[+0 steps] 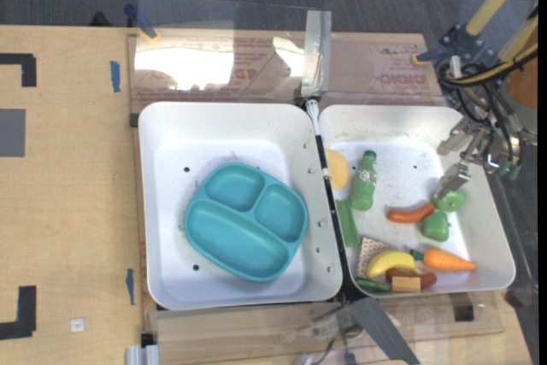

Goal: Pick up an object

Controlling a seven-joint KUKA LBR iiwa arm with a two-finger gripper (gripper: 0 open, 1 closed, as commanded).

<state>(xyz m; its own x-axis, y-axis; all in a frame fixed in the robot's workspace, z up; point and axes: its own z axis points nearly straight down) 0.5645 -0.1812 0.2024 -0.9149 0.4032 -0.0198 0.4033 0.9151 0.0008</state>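
Camera view, right of frame: gripper (pixel 455 180) lowered over green toy (pixel 450 200) in right bin (pixel 502 235); finger spread impossible to tell; likely lining up a grasp.

My bench is evenly and brightly lit from above. Strong glare washes the clear sheet (pixel 226 55) at the far edge. Both white bins (pixel 162 141) look slightly overexposed, shadows are soft, and the whole frame is mildly blurred.
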